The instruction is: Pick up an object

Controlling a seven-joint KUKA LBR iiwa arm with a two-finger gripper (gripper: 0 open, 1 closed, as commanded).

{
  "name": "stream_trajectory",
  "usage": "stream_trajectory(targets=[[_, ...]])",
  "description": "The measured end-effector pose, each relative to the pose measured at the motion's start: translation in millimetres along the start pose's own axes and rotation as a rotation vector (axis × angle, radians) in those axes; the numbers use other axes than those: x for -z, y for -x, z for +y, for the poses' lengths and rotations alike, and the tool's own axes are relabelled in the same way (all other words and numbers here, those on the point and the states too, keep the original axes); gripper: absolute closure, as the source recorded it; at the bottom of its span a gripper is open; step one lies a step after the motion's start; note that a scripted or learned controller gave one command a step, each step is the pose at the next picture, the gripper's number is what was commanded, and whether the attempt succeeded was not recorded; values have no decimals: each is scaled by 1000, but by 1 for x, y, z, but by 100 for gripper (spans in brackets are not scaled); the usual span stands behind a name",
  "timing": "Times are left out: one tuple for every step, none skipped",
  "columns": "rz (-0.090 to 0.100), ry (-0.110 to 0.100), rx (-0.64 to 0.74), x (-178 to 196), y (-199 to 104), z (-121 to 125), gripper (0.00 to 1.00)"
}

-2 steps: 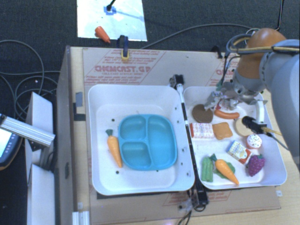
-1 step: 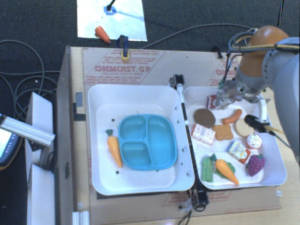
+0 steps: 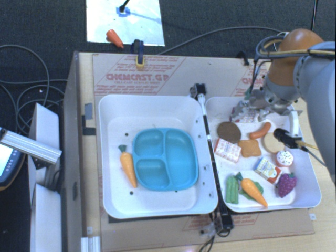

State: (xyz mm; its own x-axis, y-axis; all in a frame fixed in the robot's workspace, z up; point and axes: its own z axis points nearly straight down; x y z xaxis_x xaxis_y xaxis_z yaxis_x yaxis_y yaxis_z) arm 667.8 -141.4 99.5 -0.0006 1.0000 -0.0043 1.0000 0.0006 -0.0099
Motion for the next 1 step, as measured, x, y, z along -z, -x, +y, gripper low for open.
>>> stream_trajectory(targets=[[2,14,1,37,37,1,0]])
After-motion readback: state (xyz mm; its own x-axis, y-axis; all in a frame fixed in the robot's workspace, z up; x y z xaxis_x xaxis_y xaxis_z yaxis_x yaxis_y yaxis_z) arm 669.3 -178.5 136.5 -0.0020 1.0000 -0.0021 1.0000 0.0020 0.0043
